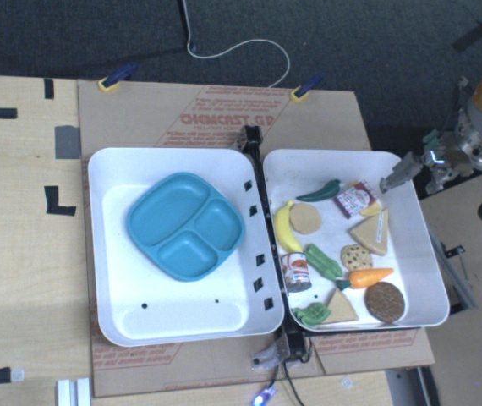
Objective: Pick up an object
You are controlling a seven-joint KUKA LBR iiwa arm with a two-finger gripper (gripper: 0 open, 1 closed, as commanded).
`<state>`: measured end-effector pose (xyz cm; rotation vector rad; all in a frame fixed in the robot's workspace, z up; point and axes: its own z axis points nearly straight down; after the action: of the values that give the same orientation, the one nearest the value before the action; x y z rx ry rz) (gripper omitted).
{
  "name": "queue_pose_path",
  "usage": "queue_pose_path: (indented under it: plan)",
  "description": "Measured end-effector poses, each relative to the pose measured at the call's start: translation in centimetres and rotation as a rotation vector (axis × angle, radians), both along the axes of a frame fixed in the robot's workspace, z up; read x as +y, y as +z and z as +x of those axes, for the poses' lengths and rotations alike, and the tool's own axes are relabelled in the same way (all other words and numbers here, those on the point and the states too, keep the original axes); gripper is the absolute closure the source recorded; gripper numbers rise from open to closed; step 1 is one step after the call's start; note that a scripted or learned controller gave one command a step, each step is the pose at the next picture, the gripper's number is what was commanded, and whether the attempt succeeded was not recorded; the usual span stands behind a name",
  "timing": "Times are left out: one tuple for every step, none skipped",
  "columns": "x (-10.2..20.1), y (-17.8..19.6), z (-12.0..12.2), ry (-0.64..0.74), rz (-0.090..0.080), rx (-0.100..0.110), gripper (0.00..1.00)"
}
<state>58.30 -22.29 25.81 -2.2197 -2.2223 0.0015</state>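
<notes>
**Toy food crowded in the right bin, gripper at its far right edge**

The right bin (431,252) is seen to hold a scatter of toy food. A yellow banana (285,229) is laid along its left wall, with a round tan biscuit (306,219) touching it on the right. A dark green pepper (319,192) is placed just beyond the biscuit, and a red and white packet (353,199) lies beside the pepper's right end. A wedge of pale cheese (372,232) is found near the packet, on its near side. In the middle of the bin a green pickle (324,261) is set at a slant, with a chocolate chip cookie (355,255) just to its right and an orange carrot (368,277) lying across below the cookie. A small red and white can (296,271) is stood by the left wall, near the pickle. At the near edge a leafy green piece (312,315), a tan triangular slice (340,306) and a round brown patty (385,301) are lined up from left to right.

The gripper (393,178) is seen at the far right edge of this bin, above its rim and apart from the food. Nothing is seen held in it; how far it is open cannot be told.

The left bin (106,252) is occupied by a blue divided plate (185,225), laid flat and turned at an angle. Both bins are rested on a sheet of brown cardboard (224,117).
</notes>
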Motion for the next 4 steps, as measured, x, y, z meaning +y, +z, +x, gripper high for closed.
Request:
queue_pose_path:
  plan:
    - [6.7, 2.3, -7.3, 0.004, 0.004, 0.002, 0.0]
    - [13.2, 0.6, -10.1, 0.005, 0.003, 0.004, 0.0]
    - [12.8, 1.7, -10.0, 0.002, 0.001, 0.002, 1.0]
    - [22.6, 6.0, -9.9, 0.012, 0.004, -0.004, 1.0]
